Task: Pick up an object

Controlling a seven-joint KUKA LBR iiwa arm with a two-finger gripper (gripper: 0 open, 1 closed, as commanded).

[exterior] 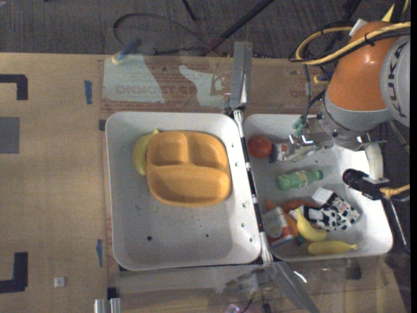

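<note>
So my counter [52, 194] is plain brown board with two white bins sitting side by side, the left bin [176, 240] touching the right bin [381, 233] along a metal strip [240, 77] that runs up past their far edge. There are black corner marks [16, 87] and a grey square [9, 134] on the left, plus bits of blue tape [88, 91]. A clear sheet [163, 77] lies behind the bins. Beyond that is dark carpet [78, 12] with a cable loop [146, 28] and black rods [260, 8].

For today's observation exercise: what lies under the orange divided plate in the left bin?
A yellow banana-like object pokes out from under the orange plate at its left edge. The plate covers the remainder, so its full shape stays hidden.
</note>
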